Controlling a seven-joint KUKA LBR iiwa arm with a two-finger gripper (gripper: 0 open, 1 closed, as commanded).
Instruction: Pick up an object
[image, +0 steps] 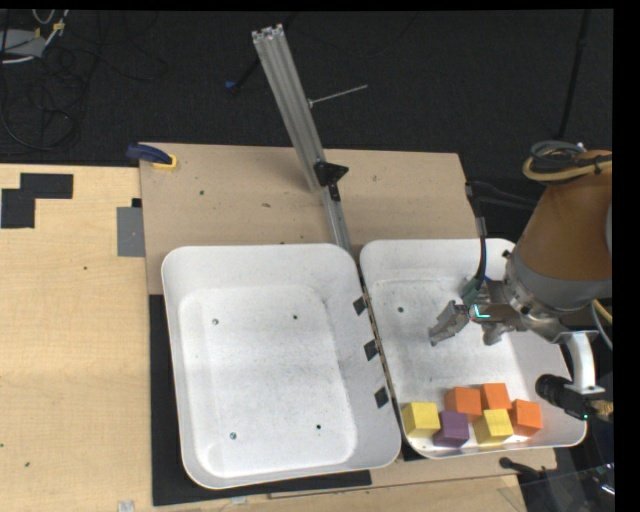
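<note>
two bins (270, 262), six blocks (478, 413)

Two bins are placed side by side on the bench (250, 190), the left bin (200, 290) touching the right bin (420, 265) along a shared edge. A group of blocks (475, 412) is gathered close together in the near corner of the right bin, and the gripper (470, 322) is seen above the middle of that bin, behind the blocks. A slanted rail (295, 110) is mounted behind the bins, at the place where they meet.
</note>
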